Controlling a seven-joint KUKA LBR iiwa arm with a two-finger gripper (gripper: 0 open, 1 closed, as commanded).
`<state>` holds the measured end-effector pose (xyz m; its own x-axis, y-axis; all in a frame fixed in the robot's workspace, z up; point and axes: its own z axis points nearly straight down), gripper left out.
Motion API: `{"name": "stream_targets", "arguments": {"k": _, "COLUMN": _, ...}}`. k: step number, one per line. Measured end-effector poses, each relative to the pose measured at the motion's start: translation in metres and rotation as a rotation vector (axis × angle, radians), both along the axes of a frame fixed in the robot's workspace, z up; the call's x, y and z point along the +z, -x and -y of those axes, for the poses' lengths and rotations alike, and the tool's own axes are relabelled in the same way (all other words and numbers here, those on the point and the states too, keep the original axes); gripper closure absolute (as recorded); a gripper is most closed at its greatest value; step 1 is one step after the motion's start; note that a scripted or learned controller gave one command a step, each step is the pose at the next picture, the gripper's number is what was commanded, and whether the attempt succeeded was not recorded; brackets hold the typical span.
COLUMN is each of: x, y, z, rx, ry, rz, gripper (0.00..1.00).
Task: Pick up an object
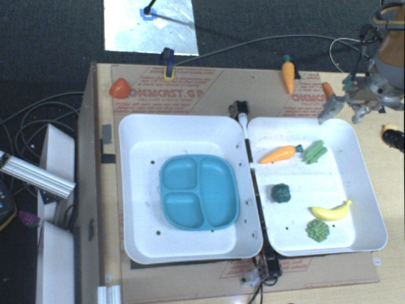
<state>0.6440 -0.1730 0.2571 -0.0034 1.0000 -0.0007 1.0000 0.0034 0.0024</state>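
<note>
Overhead, open gripper beyond bin rim

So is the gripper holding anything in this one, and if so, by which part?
Nothing is held. The gripper hangs open above the far right corner of the right bin, with nothing between its fingers; the carrot and banana lie in the bin.

Right bin — carrot with green top, dark green lump, banana, green cluster

Pretty even, bright overhead light, kinda soft overall. The white bins look a bit blown out, and the foil sheet beyond the bench's far edge glares. Shadows stay faint; far-right stuff looks blurry.
</note>
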Motion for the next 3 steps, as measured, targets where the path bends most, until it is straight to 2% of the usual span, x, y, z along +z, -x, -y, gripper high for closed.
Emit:
{"name": "stream_targets", "arguments": {"k": 1, "x": -0.114, "y": -0.024, "z": -0.026, "rx": 0.002, "ry": -0.001, "rz": -0.003, "gripper": 0.0}}
{"name": "stream_targets", "arguments": {"k": 2, "x": -0.173, "y": -0.022, "z": -0.074, "rx": 0.002, "ry": -0.002, "rz": -0.002, "gripper": 0.0}}
{"name": "stream_targets", "arguments": {"k": 3, "x": -0.173, "y": 0.061, "z": -0.081, "rx": -0.002, "ry": -0.001, "rz": -0.003, "gripper": 0.0}}
